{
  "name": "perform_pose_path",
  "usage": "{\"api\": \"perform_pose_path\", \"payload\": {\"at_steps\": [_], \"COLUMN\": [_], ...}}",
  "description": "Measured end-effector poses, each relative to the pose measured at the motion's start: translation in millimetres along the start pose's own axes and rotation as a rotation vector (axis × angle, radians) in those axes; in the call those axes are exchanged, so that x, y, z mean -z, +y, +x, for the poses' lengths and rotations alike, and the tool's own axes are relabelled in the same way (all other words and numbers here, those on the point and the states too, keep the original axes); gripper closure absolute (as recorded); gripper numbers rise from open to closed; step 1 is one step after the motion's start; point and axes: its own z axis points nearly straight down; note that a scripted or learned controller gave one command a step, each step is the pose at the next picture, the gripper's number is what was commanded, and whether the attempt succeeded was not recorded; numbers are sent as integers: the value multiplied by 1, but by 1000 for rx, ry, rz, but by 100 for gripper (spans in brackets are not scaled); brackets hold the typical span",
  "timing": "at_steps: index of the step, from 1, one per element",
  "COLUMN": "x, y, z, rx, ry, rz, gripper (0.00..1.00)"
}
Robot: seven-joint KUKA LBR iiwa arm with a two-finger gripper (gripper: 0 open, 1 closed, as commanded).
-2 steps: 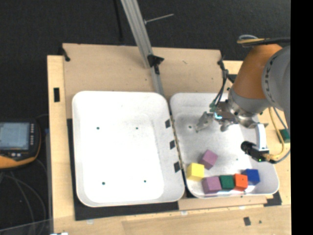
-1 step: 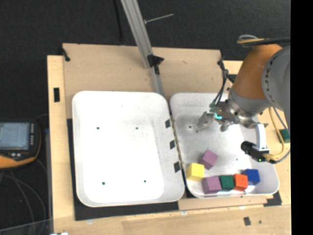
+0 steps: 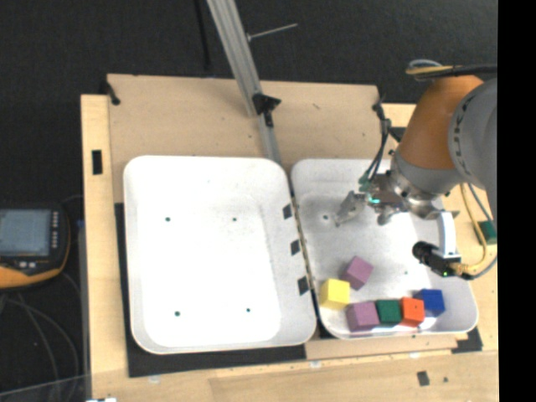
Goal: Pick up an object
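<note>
op: approach step. i see the gripper (image 3: 362, 207) over the far part of the right bin (image 3: 335, 174), fingers spread apart, nothing between them

log: target?

op: i'd take the purple cube (image 3: 358, 271), loose near the middle; next move calls for shifting nearer, then descending

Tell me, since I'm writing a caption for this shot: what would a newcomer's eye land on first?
Probably the arm's orange band at the upper right, above the right bin, with the end effector over that bin's upper part. Next come the colored blocks along the bin's near edge: yellow block, green block, orange block, blue block and two purple ones.
</note>
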Motion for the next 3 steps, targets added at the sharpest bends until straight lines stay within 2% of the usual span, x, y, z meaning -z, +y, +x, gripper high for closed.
{"api": "perform_pose_path", "payload": {"at_steps": [1, 2, 3], "x": [0, 70, 77], "y": [0, 32, 30], "z": [0, -12, -13], "rx": [0, 2, 10], "ry": [0, -3, -5], "rz": [0, -9, -2], "gripper": [0, 0, 100]}}
